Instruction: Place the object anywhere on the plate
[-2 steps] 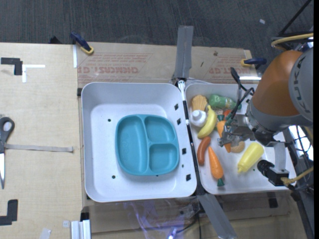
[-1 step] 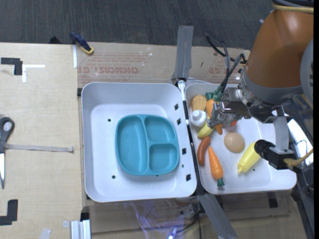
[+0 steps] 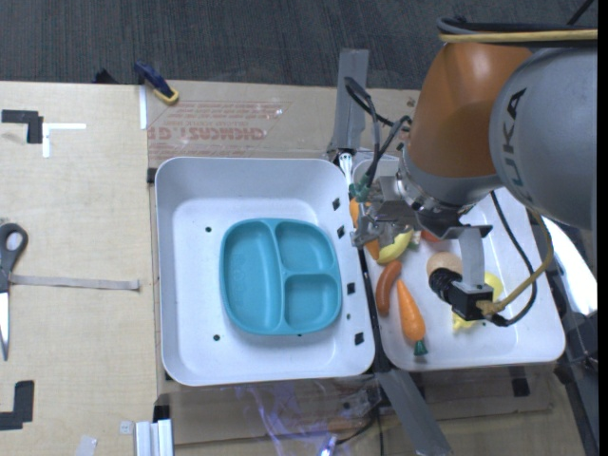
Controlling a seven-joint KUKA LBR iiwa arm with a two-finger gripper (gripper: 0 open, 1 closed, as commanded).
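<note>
- Grey arm with orange band (image 3: 475, 112): reaches in over the right shallow white bin (image 3: 532, 345); its two-finger gripper (image 3: 380, 221) sits low at that bin's left wall. Whether the jaws are apart or together cannot be told.
- Toy food: a yellow piece (image 3: 394, 247) lies just under the gripper; two orange carrot-shaped pieces (image 3: 408, 313) lie nearer the camera, long axes running roughly front to back.
- Teal three-compartment plate (image 3: 282, 275): in the left white bin (image 3: 180, 283), to the gripper's left.
- Writing: reversed red print on the cardboard (image 3: 214, 131), not legible; "KUKA" lettering on the arm.

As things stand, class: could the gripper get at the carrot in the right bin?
Probably yes. The carrot lies uncovered on the right bin floor, just below the gripper, with only a hot dog beside it.
</note>
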